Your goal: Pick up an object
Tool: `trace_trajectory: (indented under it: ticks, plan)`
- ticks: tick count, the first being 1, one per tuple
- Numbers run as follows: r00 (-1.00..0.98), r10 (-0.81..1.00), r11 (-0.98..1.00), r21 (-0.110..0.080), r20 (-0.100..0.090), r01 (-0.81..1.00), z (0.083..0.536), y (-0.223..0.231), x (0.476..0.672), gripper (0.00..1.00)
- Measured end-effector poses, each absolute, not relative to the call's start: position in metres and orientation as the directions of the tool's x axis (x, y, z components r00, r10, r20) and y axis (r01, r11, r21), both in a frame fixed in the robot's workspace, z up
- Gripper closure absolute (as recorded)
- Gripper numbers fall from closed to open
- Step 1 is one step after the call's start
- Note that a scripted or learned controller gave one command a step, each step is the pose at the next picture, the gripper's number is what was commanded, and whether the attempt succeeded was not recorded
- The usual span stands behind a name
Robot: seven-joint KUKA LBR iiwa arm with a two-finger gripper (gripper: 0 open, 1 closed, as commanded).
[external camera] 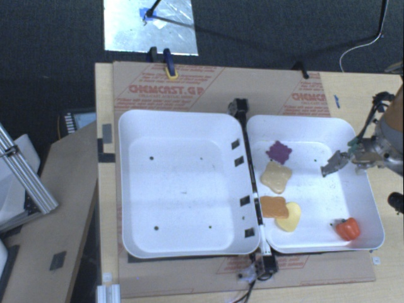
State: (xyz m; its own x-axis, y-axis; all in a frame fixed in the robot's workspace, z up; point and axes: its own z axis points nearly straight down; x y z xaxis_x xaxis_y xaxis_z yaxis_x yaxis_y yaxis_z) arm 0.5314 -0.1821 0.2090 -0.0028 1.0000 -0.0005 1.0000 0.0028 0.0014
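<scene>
The right bin (353, 133) holds several small objects. A purple jagged piece (278, 151) lies near its left wall, with a cream slab (276, 178) just below it. Further down sit an orange block (273, 206) and a yellow piece (290, 218), touching each other. A red-orange object (347, 228) rests in the front right corner. My gripper (332, 165) hangs over the right half of this bin, to the right of the cream slab and apart from every object. I see nothing in it.
The left bin (183, 122) stands beside the right one, with a black divider strip (247, 169) between them. Both rest on a cardboard sheet (189, 84). A metal plate (150, 16) lies beyond the bench, and cables run at the back right.
</scene>
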Motion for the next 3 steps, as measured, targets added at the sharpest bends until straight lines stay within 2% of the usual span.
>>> trace_trajectory:
  ticks: [1,2,3]
  plan:
    - [-0.007,1.0,0.007,0.024,-0.01,1.0,0.361,-0.207,0.619,0.0]
    - [0.0,1.0,0.001,0.021,-0.007,1.0,0.525,-0.208,0.541,0.0]
    - [-0.007,1.0,0.007,0.009,-0.004,1.0,0.525,-0.206,0.545,1.0]
